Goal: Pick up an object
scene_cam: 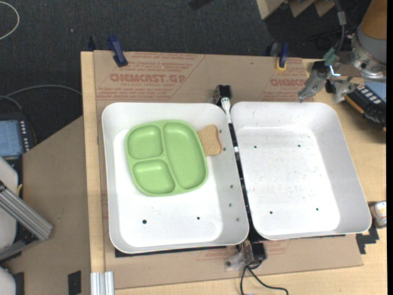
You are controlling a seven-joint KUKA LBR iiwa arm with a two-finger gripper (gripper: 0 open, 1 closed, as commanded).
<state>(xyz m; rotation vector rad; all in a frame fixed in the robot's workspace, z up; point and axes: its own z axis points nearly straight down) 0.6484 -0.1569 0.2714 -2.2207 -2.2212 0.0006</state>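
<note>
Gripper [314, 82] sits up at the far right corner of the bench, just past the top rim of the right bin [344, 140], w/ the grey arm [371, 48] coming in from the right edge. Can't tell how the jaws stand from this angle, too small and cluttered up there. Nothing seen between them.

Targets are both in the left bin [116, 195]: a green divided plate [166, 157], three compartments, lying flat in the upper half of the bin, and a tan toast-like piece [210, 140] right beside it, touching or overlapping the plate's right rim, near the seam between the bins.

Step in hand, as I read it: approach, not yet begun in earnest. Gripper is well apart from either object and over neither one.

Next move calls for a long traverse left across the right bin, over the centre divider, then a descent. Toast piece looks the easier grab, small and nearer. It lies flat tho, so the fingers need to straddle its narrow side. Plate would need a rim pinch, prob trickier. Watch the bin wall on the way down.
</note>
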